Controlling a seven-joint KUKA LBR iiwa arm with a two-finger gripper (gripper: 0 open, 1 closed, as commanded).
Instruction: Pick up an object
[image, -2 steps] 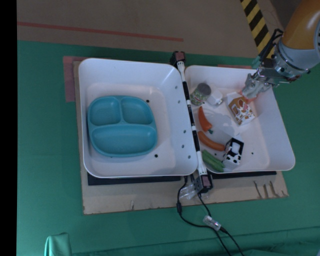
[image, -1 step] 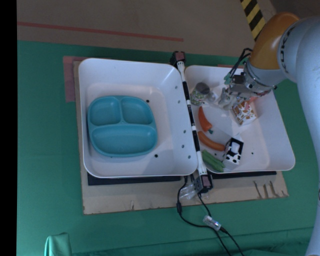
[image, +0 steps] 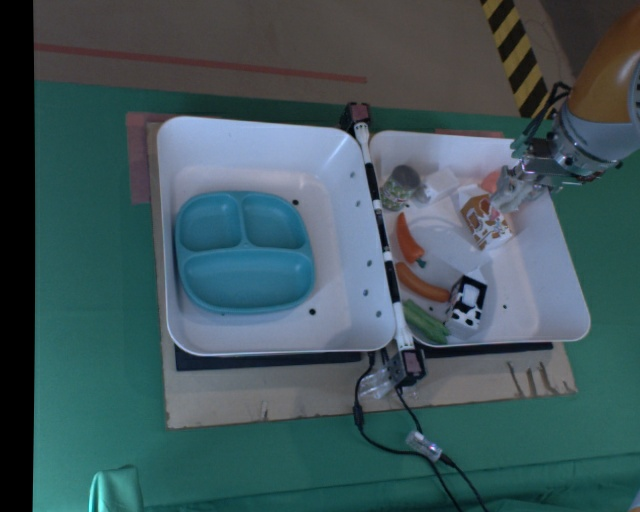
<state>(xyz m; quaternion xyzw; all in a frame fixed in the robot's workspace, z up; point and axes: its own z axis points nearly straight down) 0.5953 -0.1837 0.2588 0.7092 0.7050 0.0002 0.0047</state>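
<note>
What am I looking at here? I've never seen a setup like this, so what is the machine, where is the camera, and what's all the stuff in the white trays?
The picture comes from one camera fixed above a bench, looking down at a slant. The grey and orange thing at the upper right is a robot arm; at its end is a gripper, a two-finger hand for picking things up. It is low over the right bin, close to a small orange and white carton; I cannot tell whether it grips anything. That bin also holds a black and white cow-patterned box, two orange sausage-shaped toys, a green piece and a small greyish jar-like object. The left bin holds a teal divided plate. Both bins sit on a green-covered bench.
</note>
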